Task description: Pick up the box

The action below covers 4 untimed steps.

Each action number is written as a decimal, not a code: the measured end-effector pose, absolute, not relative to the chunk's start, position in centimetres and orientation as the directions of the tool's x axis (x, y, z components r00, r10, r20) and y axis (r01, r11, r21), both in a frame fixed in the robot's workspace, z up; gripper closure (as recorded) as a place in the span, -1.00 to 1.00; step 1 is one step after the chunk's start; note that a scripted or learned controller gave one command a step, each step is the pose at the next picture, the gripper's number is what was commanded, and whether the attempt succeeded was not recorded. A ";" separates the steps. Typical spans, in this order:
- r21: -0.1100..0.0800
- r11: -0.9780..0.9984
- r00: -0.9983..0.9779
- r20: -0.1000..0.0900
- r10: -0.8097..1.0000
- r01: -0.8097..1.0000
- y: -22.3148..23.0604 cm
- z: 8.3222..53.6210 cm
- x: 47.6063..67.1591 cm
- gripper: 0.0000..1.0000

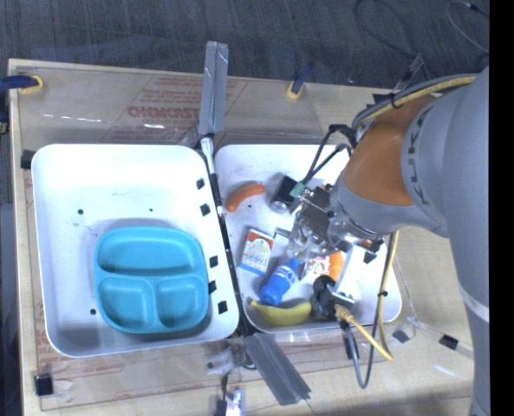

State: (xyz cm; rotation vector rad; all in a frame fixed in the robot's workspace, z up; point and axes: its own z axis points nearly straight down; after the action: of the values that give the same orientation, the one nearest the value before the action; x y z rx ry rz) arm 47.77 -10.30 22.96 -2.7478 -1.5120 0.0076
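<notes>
The box (257,251) is a small white carton with orange and blue print, lying flat near the left wall of the right bin (239,167). My gripper (302,245) hangs over the middle of that bin, just to the right of the box and above a blue bottle (278,284). The grey arm with its orange band (382,167) reaches in from the right and covers the bin's right half. Nothing can be seen held in the gripper.
In the right bin lie an orange sausage-shaped item (243,195), a black object (283,189), a banana (283,312) along the front wall and a small orange piece (335,260). The left bin (66,172) holds a blue compartment tray (152,277).
</notes>
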 end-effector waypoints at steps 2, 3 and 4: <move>-0.008 -0.430 0.430 -0.004 0.903 0.903 -11.0 26.3 48.0 1.00; -0.008 -0.730 0.730 -0.005 0.684 0.684 -13.5 18.4 47.6 1.00; -0.003 -0.357 0.357 -0.001 0.934 0.934 -11.6 25.7 48.8 1.00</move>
State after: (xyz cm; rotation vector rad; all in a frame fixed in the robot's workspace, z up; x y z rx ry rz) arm 48.79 -11.56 25.73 -2.5861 -1.7810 0.0045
